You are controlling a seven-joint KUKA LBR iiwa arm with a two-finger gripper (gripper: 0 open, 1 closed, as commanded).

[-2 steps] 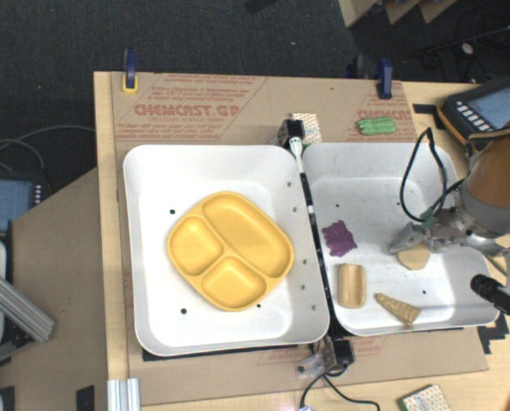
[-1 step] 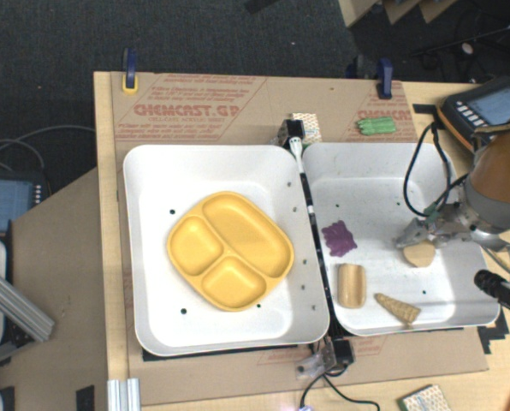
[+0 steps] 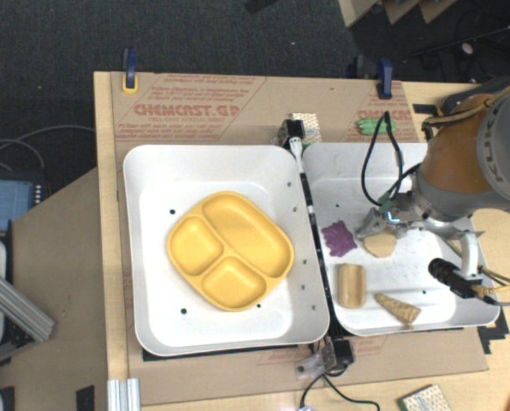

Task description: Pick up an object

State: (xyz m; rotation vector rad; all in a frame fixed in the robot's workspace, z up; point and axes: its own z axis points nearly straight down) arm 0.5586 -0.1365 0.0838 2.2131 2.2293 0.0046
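The right bin [image 3: 370,171] holds a purple piece [image 3: 338,238], a round tan piece [image 3: 379,245], a tan cylinder [image 3: 351,285] and a tan wedge [image 3: 398,307]. My gripper [image 3: 382,222] hangs low over the middle of this bin, right above the round tan piece and just right of the purple piece. The grey arm with its orange band [image 3: 460,165] comes in from the right and covers the bin's right side.
A yellow three-compartment plate [image 3: 229,249] lies in the middle of the left bin [image 3: 152,178]. A black cable loops over the right bin's back part. A black fitting [image 3: 453,277] sits at the right bin's right edge. Clamps hold the bench's far edge.
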